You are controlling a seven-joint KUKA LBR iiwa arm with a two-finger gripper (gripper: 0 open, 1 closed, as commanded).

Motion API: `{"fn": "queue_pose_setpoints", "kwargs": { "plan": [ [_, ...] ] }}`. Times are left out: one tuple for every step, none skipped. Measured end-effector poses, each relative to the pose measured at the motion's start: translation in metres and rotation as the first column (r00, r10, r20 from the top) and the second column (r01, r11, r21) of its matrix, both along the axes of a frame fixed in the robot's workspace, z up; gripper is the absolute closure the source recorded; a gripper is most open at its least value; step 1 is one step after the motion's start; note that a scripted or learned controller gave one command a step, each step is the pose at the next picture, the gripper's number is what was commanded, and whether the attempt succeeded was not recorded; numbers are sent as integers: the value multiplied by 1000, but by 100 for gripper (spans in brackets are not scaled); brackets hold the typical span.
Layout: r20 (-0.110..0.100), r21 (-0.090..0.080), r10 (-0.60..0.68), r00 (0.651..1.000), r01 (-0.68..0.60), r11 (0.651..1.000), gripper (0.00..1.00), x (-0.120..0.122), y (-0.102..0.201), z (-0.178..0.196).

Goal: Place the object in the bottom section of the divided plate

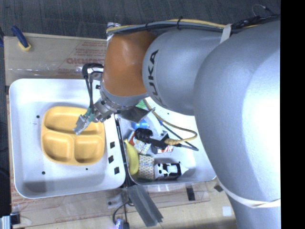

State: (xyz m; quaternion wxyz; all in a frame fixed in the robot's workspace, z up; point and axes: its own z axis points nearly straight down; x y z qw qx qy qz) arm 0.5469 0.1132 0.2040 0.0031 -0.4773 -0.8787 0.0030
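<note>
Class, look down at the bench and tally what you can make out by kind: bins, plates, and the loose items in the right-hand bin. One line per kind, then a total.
White bins: 2, the left bin and the right bin
Yellow divided plate: 1
Banana: 1
Black-and-white patterned item: 1
Other loose items in the right bin, jumbled under the arm: cannot count
Total clearly countable: 5

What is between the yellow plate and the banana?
In the camera view, bare white bin floor, then the two bins' adjoining walls, separate the yellow divided plastic plate from the yellow banana.

The grey arm (200, 70) bears the black letters "UKA".
</note>
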Motion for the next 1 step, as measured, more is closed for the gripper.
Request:
{"fn": "queue_pose_setpoints", "kwargs": {
  "plan": [
    [-5, -3, 0, 1000, 0, 1000, 100, 2, -2, 7]
  ]
}}
